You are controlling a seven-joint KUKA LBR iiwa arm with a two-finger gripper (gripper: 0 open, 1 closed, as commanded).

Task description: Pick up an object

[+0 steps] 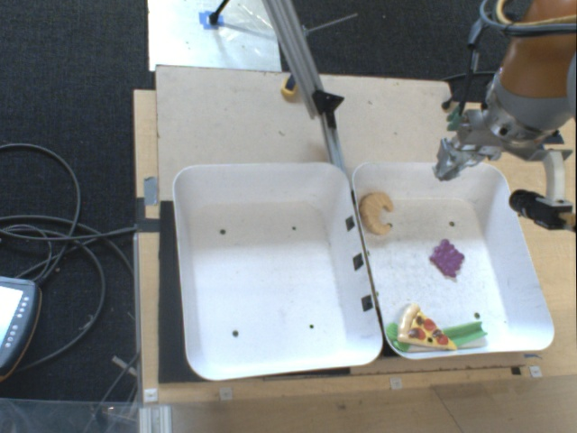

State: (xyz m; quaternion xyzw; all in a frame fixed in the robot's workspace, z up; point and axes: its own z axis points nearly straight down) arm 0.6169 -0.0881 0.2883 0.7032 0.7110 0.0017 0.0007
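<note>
The right bin holds a tan croissant near its left wall, a purple bunch of grapes in the middle, and a pizza slice beside a green piece at the front edge. My gripper hangs over the bin's far rim, above and to the right of the croissant, well apart from every object. Nothing is between its fingers, which look close together.
The left bin sits beside the right one, separated by a shared wall with black clips. A slanted metal pole crosses the bench behind the bins. Cables and a tablet lie on the floor at left.
</note>
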